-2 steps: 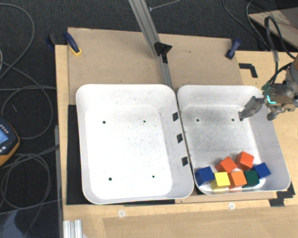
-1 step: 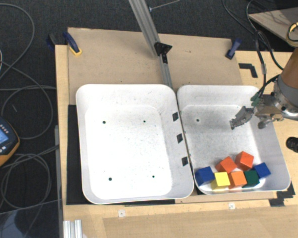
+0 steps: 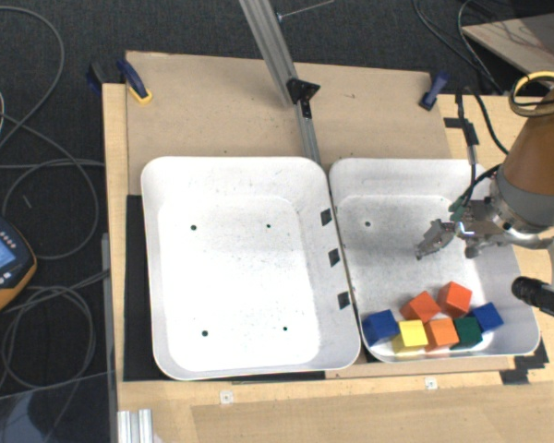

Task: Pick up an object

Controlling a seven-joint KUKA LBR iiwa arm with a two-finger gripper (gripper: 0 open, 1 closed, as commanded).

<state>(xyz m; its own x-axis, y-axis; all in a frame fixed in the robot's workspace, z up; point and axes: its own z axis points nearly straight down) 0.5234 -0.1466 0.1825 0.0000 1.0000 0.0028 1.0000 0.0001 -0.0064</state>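
— So, where does the gripper (image 3: 434, 240) stand?

— Over the right bin (image 3: 388, 192), above bare floor. The blocks lie nearer the camera, huddled in that bin's near corner. Whether the claw is wide or narrow, I cannot tell; it is small and blurred, and nothing shows between its fingers.

— Which block would you go for?

— The red block (image 3: 457, 296), I think. It sits at the edge of the pile nearest the gripper, with some free floor around it. The yellow block (image 3: 412, 335) is wedged between the others and the wall.

— Any caution?

— Come straight down, centred on one block, so a neighbour isn't pushed or caught.
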